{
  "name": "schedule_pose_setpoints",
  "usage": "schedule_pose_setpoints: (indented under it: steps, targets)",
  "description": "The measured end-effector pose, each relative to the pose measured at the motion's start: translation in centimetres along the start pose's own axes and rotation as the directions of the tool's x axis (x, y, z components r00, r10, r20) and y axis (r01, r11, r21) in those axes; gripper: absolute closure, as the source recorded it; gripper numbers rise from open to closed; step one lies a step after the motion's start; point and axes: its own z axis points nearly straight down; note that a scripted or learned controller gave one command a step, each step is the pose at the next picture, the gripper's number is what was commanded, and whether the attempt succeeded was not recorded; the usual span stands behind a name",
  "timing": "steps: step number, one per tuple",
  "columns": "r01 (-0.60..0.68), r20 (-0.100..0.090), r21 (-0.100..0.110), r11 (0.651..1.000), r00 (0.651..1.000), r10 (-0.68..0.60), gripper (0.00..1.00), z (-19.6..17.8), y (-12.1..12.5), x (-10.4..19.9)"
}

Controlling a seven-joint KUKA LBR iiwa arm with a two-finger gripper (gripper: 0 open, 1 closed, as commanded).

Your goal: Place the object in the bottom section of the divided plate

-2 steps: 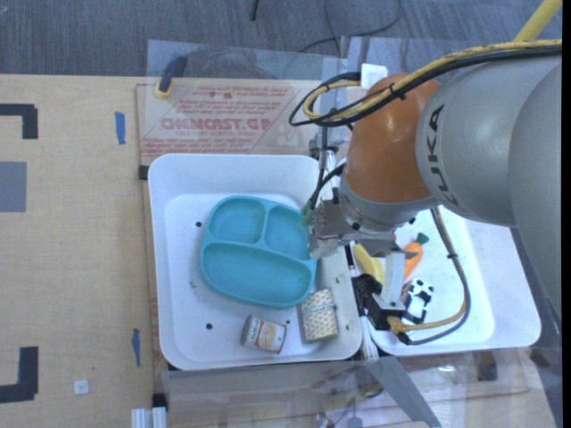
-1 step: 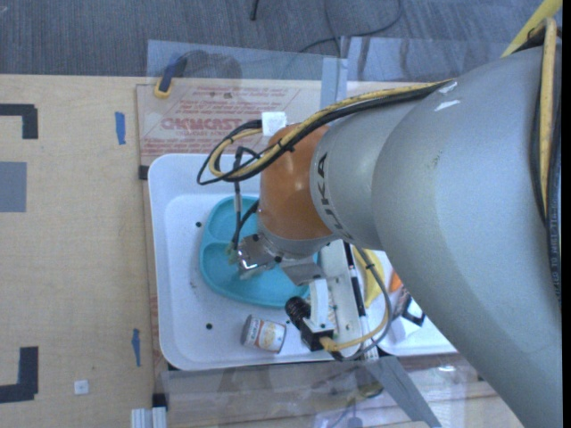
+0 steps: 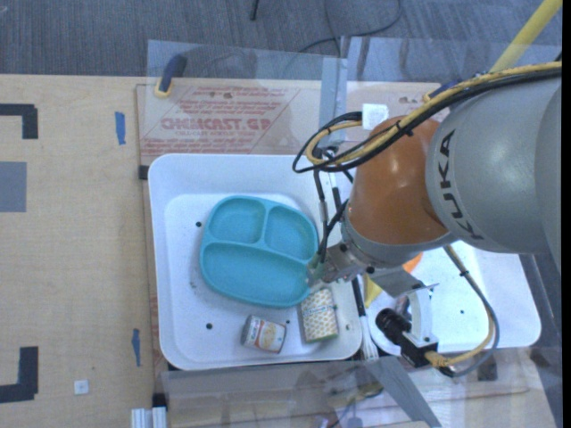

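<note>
Turquoise three-section plastic plate (image 3: 258,249) lying flat near the centre of the left shallow white bin (image 3: 169,239), its large bottom section bare. Small cylindrical can with a pale printed label (image 3: 264,333) on its side at six o'clock of the plate, just beside a patterned rectangular packet (image 3: 318,315) at five o'clock. Grey and orange arm (image 3: 428,181) looming at three o'clock, gripper (image 3: 323,268) at the plate's edge (grip state impossible to tell).

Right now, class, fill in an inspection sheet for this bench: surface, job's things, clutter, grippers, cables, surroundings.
Surface: shallow white left bin on a wooden bench.
Job's things: turquoise divided plastic plate, nothing in its sections; small printed can lying on its side and patterned packet, both below the plate.
Clutter: nothing seen.
Grippers: hidden under the grey and orange arm; state cannot be told.
Cables: yellow and black cables loop over the arm.
Surroundings: grey carpet.
</note>
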Motion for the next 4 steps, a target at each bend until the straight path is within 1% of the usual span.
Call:
schedule_pose_setpoints:
  steps: [1,2,3,4]
  targets:
    - [-0.410,-0.006,-0.022,0.912,0.912,0.410,1.00,8.6,2.1,3.8]
    - [-0.770,-0.015,-0.026,0.638,0.638,0.770,1.00,8.8,3.3,6.4]
    - [-0.648,-0.031,-0.022,0.761,0.761,0.647,1.00,8.7,2.0,2.5]
    - [-0.620,0.001,0.002,0.784,0.784,0.620,1.00,0.0,5.5,-6.5]
